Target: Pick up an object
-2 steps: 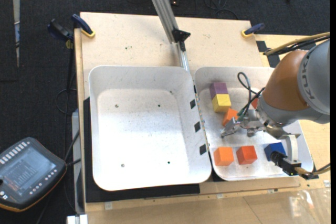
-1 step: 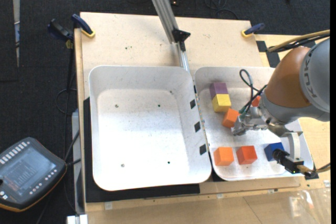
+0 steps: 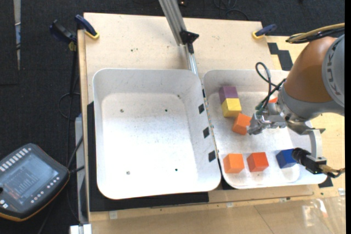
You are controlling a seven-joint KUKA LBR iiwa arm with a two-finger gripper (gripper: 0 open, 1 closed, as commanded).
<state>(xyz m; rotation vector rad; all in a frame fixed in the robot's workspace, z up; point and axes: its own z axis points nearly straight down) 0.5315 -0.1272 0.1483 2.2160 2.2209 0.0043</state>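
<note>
The right bin (image 3: 249, 184) holds several small blocks. A purple block (image 3: 228, 92) and a yellow block (image 3: 231, 107) sit together near its far left. Just below them lies an orange block (image 3: 241, 124), tilted. Along the front edge stand an orange block (image 3: 234, 163), a red-orange block (image 3: 258, 161) and a blue block (image 3: 285, 158). My gripper (image 3: 256, 126) hangs low inside the right bin, right beside the tilted orange block on its right side. The arm's wrist hides the fingers.
The left bin (image 3: 109, 134) lies beside the right one, their walls meeting at the middle. A slanted metal bar (image 3: 167, 0) runs from the top down to the bins' junction. A pendant (image 3: 27, 181) rests at the lower left, off the bench.
</note>
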